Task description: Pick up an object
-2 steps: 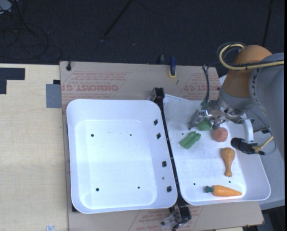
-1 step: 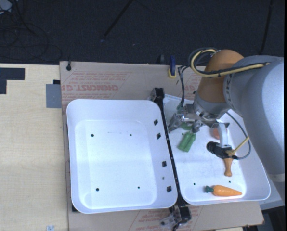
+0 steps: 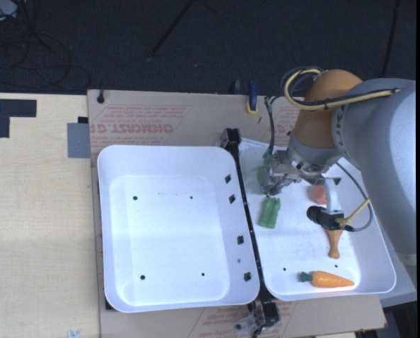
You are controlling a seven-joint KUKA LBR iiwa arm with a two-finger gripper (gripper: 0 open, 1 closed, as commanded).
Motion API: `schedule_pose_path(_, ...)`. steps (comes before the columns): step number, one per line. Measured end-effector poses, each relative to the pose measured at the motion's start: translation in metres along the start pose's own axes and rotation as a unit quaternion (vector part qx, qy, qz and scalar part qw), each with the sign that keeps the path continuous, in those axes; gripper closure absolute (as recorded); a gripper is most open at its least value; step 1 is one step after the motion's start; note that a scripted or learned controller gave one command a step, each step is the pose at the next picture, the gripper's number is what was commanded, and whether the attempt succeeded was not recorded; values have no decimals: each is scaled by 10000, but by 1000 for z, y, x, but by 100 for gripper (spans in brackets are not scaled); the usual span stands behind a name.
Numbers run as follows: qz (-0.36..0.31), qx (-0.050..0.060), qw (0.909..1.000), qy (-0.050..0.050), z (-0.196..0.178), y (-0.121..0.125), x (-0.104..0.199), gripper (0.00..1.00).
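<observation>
In the right bin (image 3: 368, 277) a green block (image 3: 268, 213) lies near the left wall, tilted slightly. My gripper (image 3: 271, 183) hangs just above the block's upper end, close to it or touching it; I cannot tell which. An orange carrot (image 3: 327, 280) lies near the bin's front edge. A brown wooden piece (image 3: 334, 244) rests right of the middle, and a pink-red thing (image 3: 317, 193) is partly hidden under the wrist.
The left bin (image 3: 111, 259) stands beside the right one, with a black divider strip (image 3: 244, 217) between them. The grey arm (image 3: 386, 153) covers the right bin's far right corner. A blue clamp (image 3: 252, 97) sits on the board behind the bins.
</observation>
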State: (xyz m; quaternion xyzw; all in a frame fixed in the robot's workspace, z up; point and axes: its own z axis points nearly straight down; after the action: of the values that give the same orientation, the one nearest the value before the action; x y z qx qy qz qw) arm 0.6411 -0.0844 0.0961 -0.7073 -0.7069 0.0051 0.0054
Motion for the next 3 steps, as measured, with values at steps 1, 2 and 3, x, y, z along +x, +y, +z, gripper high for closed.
schedule_pose_path(1, 14, -102, 9999, -20, -134, 1, -74, 100)
schedule_pose_path(2, 9, -48, 10000, 5, -156, -81, -73, 100)
schedule_pose_path(3, -19, -22, 10000, 20, -126, -140, -2, 100)
